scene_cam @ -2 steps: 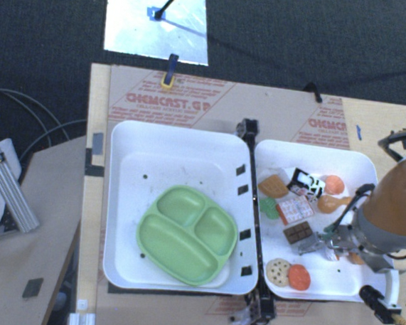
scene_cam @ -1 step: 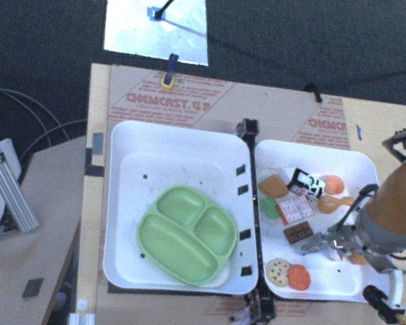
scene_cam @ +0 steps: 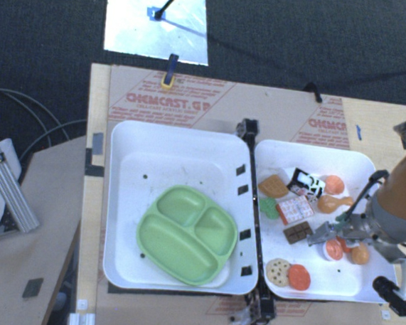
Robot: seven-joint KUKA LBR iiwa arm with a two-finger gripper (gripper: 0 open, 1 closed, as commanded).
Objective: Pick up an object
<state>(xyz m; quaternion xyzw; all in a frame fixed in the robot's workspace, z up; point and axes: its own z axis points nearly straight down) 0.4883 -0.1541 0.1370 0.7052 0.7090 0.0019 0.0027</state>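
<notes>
Over right bin, gripper touching red-white toy, no grasp visible.

Red print reading "CHEMCAST GP" runs across the protective sheet on the worktop, at twelve o'clock from the bins. The same red print repeats toward one o'clock, too small to read.

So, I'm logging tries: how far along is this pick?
Done: the arm's hand is low in the right bin, among the toy foods. In hand: closing in beside a red-and-white piece. Left: a visible grasp and lift; nothing is seen held.
</notes>
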